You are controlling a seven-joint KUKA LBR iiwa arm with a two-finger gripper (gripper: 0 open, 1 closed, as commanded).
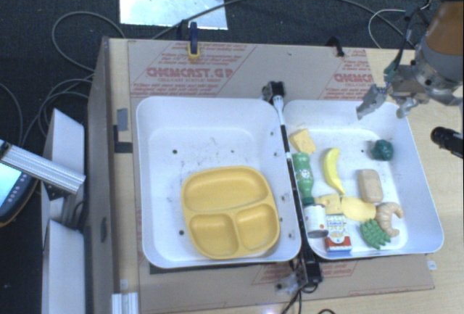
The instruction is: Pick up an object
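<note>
On the left side of the surface, a white bin holding a yellow tray with three compartments, flat toward the bin's near right corner. Just beside it on the right, a second bin with the small objects: a yellow wedge near the dividing edge, a green bottle below it, a white cup and a red-and-white carton at the near edge. Further right, a banana, a tan block, a green comb-like piece, a pale croissant shape and a dark green ball. Above the right bin's far right corner, the hand, fingers spread apart, pinching nothing, well clear of the objects below.
</note>
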